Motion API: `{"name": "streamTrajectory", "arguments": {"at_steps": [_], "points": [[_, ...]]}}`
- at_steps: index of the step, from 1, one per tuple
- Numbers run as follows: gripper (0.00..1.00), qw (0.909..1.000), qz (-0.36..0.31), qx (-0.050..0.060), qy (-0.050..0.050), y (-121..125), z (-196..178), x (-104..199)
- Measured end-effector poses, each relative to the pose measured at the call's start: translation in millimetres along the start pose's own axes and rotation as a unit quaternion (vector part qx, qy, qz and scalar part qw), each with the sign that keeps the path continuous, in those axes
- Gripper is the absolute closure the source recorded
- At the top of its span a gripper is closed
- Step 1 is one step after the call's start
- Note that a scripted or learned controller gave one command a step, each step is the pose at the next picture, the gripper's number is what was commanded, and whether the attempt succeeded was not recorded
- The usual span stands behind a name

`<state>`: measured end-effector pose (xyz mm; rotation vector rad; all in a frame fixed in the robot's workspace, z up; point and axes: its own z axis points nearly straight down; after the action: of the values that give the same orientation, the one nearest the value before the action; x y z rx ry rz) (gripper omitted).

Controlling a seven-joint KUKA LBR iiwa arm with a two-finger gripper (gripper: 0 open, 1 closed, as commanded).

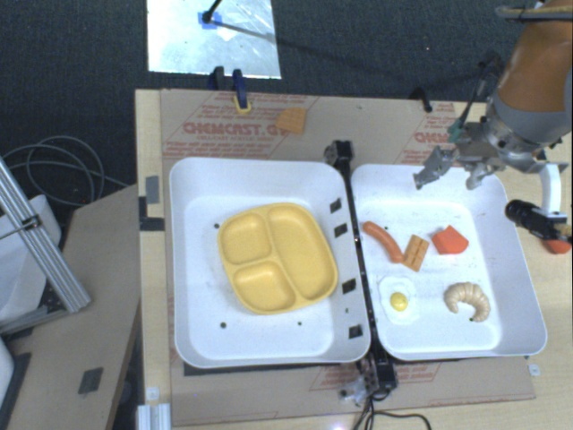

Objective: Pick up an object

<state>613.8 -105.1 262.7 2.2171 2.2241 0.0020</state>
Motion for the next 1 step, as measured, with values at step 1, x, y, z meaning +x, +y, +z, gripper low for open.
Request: {"name": "streamTrajectory", "arguments": {"at_steps": [1], "points": [[0.00, 1.0000, 0.002, 0.005, 0.001, -61.1, 128.2, -9.8]]}}
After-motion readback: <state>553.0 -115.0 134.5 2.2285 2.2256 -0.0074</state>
